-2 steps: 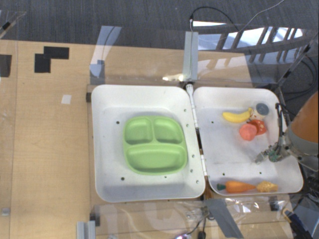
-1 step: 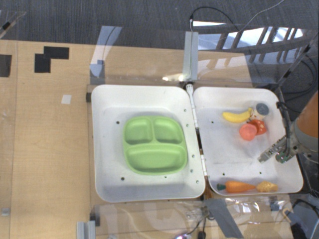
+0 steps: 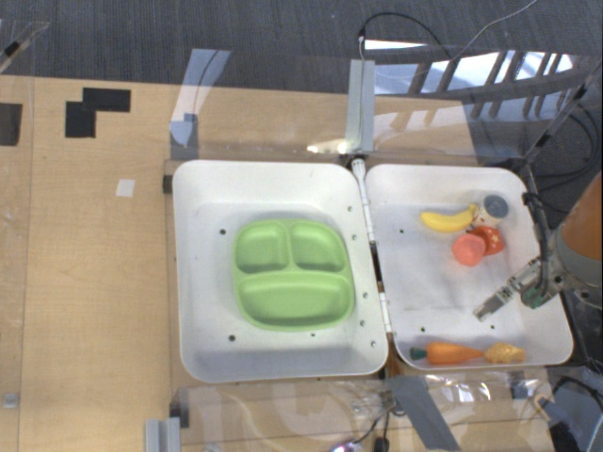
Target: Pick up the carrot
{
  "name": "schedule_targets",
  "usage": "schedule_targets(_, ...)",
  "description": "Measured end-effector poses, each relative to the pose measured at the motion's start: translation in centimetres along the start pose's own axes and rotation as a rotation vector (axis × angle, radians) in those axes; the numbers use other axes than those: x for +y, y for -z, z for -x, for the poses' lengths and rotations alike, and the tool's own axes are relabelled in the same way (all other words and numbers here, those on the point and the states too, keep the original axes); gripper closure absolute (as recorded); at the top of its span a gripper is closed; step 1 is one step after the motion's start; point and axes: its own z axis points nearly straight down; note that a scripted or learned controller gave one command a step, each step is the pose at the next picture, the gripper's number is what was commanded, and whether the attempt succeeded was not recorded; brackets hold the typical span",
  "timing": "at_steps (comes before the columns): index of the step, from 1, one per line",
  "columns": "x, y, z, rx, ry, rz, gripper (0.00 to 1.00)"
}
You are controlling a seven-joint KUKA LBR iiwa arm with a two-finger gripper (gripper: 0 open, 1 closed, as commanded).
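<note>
Dark grey ribbed carpet floor (image 3: pixel 236 12) seen beyond light wooden bench top (image 3: pixel 85 281); black square markers (image 3: pixel 94 109) stuck on bench, upper left.

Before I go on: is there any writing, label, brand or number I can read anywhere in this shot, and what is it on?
None legible.
Green plate, carrot, banana and both white bins: no print visible.
Black shapes on the bench: plain blocks, not letters.
Tool: too small to show any marking.
</note>
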Motion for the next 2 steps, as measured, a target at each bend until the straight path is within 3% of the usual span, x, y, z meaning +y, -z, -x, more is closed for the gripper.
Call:
schedule_targets(1, 4.9, 0.0, -7.4, 0.003, -0.215, -0.002, 0.00)
schedule_targets(2, 7.1, 6.6, -10.4, 0.002, -0.660, -0.002, 0.00)
